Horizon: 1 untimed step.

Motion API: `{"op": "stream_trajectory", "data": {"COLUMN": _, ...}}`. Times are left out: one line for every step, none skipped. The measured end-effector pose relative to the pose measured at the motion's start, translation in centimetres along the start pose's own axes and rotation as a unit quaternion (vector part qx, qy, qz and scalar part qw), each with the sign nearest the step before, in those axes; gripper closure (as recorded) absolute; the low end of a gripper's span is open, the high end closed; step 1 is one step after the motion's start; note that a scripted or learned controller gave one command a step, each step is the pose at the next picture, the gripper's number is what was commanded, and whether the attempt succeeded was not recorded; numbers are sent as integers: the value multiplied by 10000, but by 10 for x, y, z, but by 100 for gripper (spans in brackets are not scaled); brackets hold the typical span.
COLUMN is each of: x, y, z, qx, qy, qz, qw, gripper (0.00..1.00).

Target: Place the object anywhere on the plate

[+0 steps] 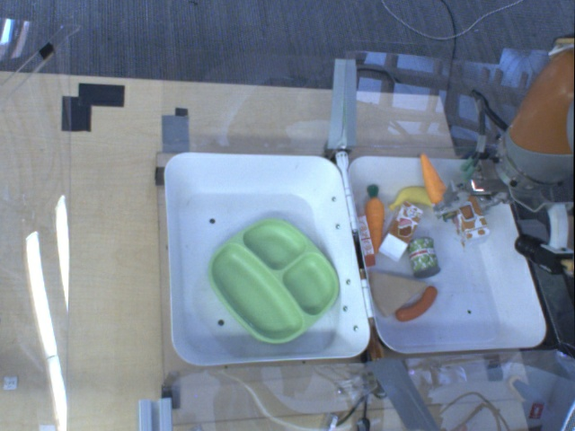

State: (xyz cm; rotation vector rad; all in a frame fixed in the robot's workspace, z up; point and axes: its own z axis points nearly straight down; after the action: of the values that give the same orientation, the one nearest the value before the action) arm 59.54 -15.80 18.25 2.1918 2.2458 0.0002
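A light green plate [269, 285] with three compartments lies in the left bin [193, 241] with nothing on it. The right bin [503, 312] holds several toy foods: a carrot [375, 218], a second orange carrot [432, 180], a banana [410, 195], a brown and white carton [406, 223], a white block [393, 247], a green can [422, 257] and a red sausage [416, 304]. My gripper [472, 191] hangs low over the right bin's upper right part. A small orange and white carton [473, 223] sits just below it.
A metal divider [352, 241] separates the two bins, and a thin red item [366, 241] lies against it. The arm's orange band [544, 106] and dark cables [544, 254] crowd the right bin's right side. Wooden bench extends to the left.
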Motion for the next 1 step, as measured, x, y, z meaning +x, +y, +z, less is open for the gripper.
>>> {"op": "stream_trajectory", "data": {"x": 113, "y": -45, "z": -10, "qx": 6, "qy": 14, "qz": 156, "qw": 9999, "gripper": 100}}
